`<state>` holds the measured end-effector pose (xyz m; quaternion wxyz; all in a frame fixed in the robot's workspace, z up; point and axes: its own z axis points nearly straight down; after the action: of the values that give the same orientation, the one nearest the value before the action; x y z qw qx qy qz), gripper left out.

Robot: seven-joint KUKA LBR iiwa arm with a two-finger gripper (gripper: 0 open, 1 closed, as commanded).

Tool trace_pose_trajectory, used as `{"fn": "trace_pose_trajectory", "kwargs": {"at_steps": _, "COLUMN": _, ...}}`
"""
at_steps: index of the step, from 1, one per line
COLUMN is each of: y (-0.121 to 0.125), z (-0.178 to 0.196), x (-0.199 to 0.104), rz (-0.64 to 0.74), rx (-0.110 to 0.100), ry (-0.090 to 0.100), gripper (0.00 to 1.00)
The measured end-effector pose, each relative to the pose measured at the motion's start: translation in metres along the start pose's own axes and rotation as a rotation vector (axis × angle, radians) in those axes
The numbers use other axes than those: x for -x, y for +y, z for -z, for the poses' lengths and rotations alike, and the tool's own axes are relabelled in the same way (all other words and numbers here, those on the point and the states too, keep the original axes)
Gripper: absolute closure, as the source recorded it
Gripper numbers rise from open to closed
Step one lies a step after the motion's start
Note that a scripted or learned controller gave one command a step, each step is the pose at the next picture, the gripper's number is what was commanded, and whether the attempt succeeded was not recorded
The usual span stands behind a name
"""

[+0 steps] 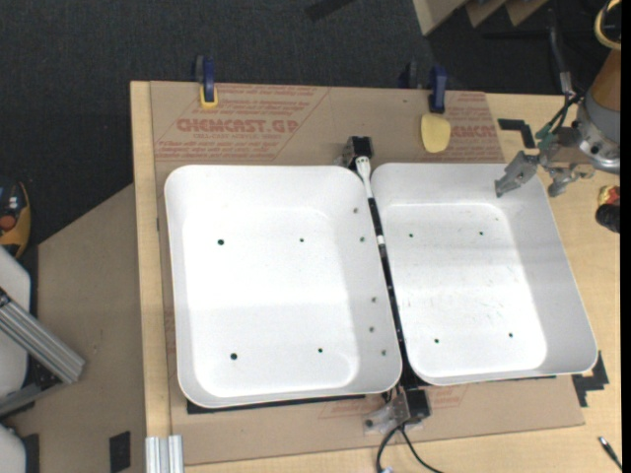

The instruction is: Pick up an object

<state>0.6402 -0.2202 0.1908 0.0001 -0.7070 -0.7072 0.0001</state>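
Observation:
My gripper [537, 179] hangs over the far right corner of the right bin [552, 264], coming in from the right edge. Its two grey fingers [514, 177] are spread apart and open, and I see nothing between them. A small pale yellow object [435, 133] lies on the brown board behind the right bin, just under a blue clamp [437, 87]. It is to the left of the gripper and outside both bins. The left bin [197, 264] sits beside the right one, white with a few small dark dots on its floor.
The bins rest on a brown board [246, 116] held by a second blue clamp [205, 72] at the far left. A black bracket [359, 150] and a cable run along the seam between the bins. Dark floor surrounds the bench.

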Motion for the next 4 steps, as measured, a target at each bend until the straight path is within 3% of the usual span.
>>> {"fn": "trace_pose_trajectory", "kwargs": {"at_steps": 1, "y": -0.019, "z": 0.210, "x": 0.005, "rz": 0.001, "rx": 0.019, "ry": -0.008, "gripper": 0.00}}
{"fn": "trace_pose_trajectory", "kwargs": {"at_steps": 2, "y": -0.019, "z": 0.210, "x": 0.004, "rz": 0.002, "rx": 0.007, "ry": -0.006, "gripper": 1.00}}
{"fn": "trace_pose_trajectory", "kwargs": {"at_steps": 3, "y": -0.024, "z": 0.121, "x": -0.092, "rz": 0.008, "rx": -0.009, "ry": 0.005, "gripper": 1.00}}
{"fn": "trace_pose_trajectory", "kwargs": {"at_steps": 4, "y": -0.035, "z": 0.154, "x": -0.094, "rz": 0.001, "rx": 0.005, "ry": -0.001, "gripper": 1.00}}
